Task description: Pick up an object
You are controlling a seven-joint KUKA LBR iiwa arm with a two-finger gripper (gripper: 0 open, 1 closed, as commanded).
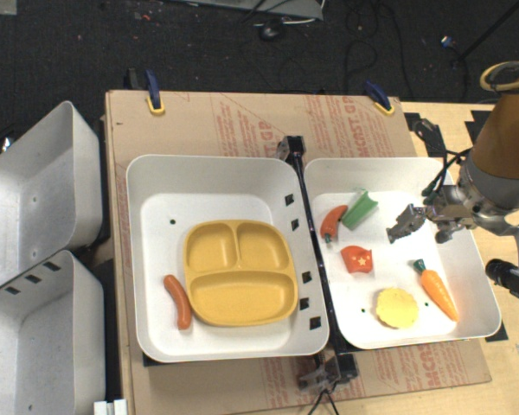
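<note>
From the overhead camera, two shallow white bins sit side by side on a cardboard-covered bench. The left bin (pixel 147 188) holds a yellow divided plate (pixel 240 272) at its centre, with an orange sausage (pixel 178 302) lying just off the plate's 8 o'clock edge, near the bin's left wall.

The right bin (pixel 398 173) carries the loose items. A red pepper (pixel 332 221) lies at about 10 o'clock, hard against the divider, with a green block (pixel 360 210) touching its right side. A red tomato piece (pixel 357 259) sits near the middle, a yellow round piece (pixel 397 309) at 6 o'clock close to the front rim, and a carrot (pixel 437 290) at 4 o'clock, tilted toward the right wall.

The gripper (pixel 406 224) hangs over the bin at roughly 2 o'clock — its dark fingers look slightly apart with nothing between them. It is apart from every item; the green block lies to its left, the carrot below it. Bare bin floor lies between the gripper and the tomato piece — and along the back wall.
</note>
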